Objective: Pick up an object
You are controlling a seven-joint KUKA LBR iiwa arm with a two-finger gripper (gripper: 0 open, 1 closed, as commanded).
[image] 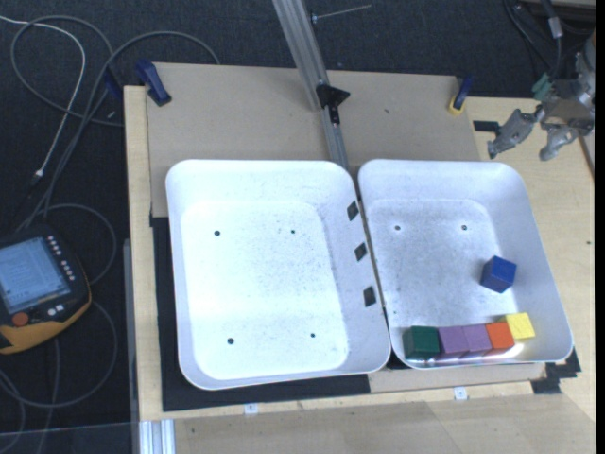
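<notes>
The robot's grey metal gripper [529, 140] hung at the top right, above the tan wooden surface [397, 97] and just past the far corner of the right shallow white plastic bin [444, 192]. Its two fingers were spread apart and there was nothing between them. A small blue cube [498, 273] sat by itself in the right bin, a little tilted, near the right wall. At the bin's near edge, five little blocks stood in a row, touching each other: a green block [423, 340], then two purple blocks [465, 338], then an orange block [499, 334], then a yellow block [521, 326] at the right end. The left shallow white plastic bin [189, 187] lay just beside the right one. A hand-held control pad with a screen [36, 282] lay on the dark floor at the far left.
</notes>
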